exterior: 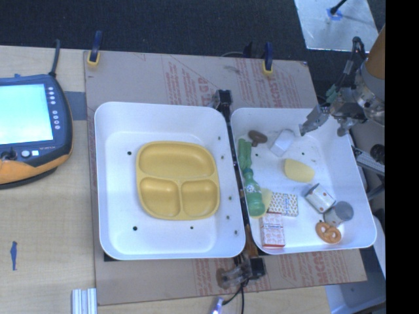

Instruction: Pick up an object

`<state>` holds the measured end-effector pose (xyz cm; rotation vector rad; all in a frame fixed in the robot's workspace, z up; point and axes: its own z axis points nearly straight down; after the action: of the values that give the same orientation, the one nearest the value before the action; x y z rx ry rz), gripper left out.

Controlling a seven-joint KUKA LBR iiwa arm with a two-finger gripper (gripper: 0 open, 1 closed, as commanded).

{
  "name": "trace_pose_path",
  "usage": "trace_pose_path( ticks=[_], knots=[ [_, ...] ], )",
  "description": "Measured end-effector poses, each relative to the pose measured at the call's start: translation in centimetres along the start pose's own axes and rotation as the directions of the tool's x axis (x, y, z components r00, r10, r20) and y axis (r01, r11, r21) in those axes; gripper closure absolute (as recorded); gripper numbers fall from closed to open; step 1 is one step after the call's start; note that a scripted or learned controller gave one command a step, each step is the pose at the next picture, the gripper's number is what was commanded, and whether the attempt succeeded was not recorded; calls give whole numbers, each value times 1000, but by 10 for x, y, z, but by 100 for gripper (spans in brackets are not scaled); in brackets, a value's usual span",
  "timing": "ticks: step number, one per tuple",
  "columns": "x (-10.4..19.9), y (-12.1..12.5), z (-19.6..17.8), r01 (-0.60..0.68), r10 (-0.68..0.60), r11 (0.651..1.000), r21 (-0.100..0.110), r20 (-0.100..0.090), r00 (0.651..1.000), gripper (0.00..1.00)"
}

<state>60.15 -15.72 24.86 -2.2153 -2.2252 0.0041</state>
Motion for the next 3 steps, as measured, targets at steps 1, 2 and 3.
trace_pose_path(
  ticks=[1, 2, 3],
  knots=[
    [61, -32, 102, 2, -2, 1000, 3, 0, 1000, 0],
    [4, 32, 108, -3, 3, 1000, -1, -1, 1000, 0],
    [16, -13, 157, 1, -1, 1000, 1, 0, 1000, 0]
  ],
)
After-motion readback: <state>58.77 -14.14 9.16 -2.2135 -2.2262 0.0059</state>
